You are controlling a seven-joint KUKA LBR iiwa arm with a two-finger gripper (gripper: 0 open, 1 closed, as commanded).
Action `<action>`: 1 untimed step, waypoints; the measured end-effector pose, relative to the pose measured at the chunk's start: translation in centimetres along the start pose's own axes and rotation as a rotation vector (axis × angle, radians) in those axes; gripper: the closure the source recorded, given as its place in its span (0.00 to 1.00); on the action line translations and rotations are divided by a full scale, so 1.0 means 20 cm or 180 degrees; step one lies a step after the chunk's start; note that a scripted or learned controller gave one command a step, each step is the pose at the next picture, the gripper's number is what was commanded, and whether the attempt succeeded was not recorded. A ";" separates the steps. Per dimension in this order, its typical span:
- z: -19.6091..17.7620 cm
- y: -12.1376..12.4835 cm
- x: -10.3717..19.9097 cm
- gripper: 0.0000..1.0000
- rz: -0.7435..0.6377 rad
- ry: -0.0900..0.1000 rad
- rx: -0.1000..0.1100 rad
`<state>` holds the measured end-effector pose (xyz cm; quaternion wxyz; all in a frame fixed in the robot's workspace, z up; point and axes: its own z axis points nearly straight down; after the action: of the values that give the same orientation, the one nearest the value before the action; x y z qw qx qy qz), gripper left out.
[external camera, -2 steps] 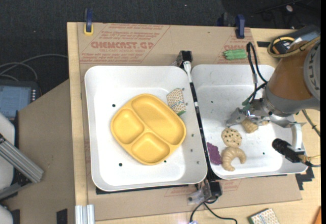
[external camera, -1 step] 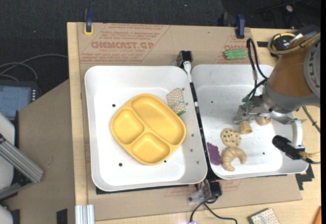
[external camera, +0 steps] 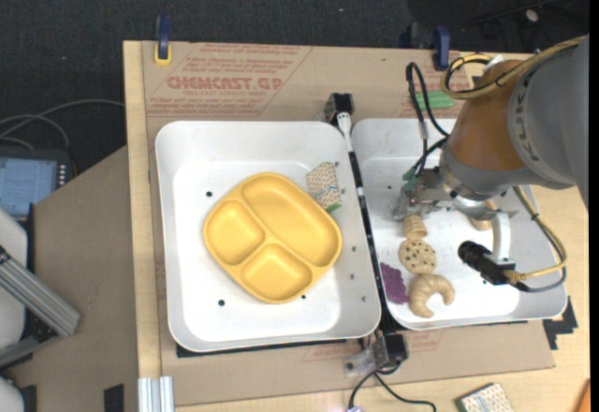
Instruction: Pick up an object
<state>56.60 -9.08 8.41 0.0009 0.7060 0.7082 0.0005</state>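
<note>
- The claw (external camera: 416,204) hangs low in the right bin (external camera: 374,143), just above a small tan pastry piece (external camera: 413,228); whether it is spread or pressed together cannot be told.
- Below lie a round chocolate-chip cookie (external camera: 416,256) and a golden croissant (external camera: 430,293), close together, with a purple bit (external camera: 394,283) beside them.
- The left bin (external camera: 178,213) holds a yellow three-part tray (external camera: 271,236) and a patterned scrap (external camera: 323,182) at its edge.

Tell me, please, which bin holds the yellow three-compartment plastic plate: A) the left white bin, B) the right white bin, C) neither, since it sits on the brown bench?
A: the yellow three-compartment plastic plate lies flat inside the left white bin, beside a small patterned object.
</note>
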 end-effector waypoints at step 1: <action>-0.54 0.49 0.36 1.00 -0.0021 0.0002 -0.0053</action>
<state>66.41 -1.85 19.25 0.0065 0.7036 0.7105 0.0066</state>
